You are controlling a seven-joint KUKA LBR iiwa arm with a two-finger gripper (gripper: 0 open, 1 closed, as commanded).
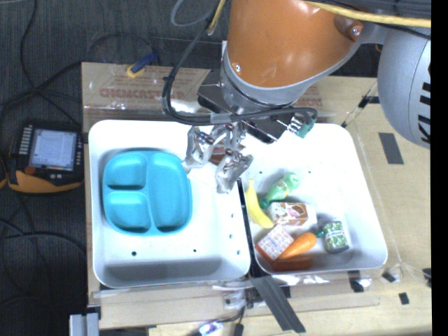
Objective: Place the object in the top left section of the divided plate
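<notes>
The blue divided plate [175,191] lies in the left bin [168,268], with its top left section [126,173] bare. My gripper [217,158] hangs under the orange wrist, over the far end of the wall between the two bins, just right of the plate's upper right corner. A small brownish patch [222,150] shows at the gripper, but I cannot tell whether it is a held thing. In the right bin [350,159] lie a banana [255,207], a green bottle [281,186], a brown and white box [290,213], a red and white packet [274,242], a carrot [299,245] and a green can [336,235].
The arm's orange band and grey body cover the top middle and right of the view. A handheld screen unit [49,152] lies on the dark floor left of the bench. Cables run along the left side and behind the bins.
</notes>
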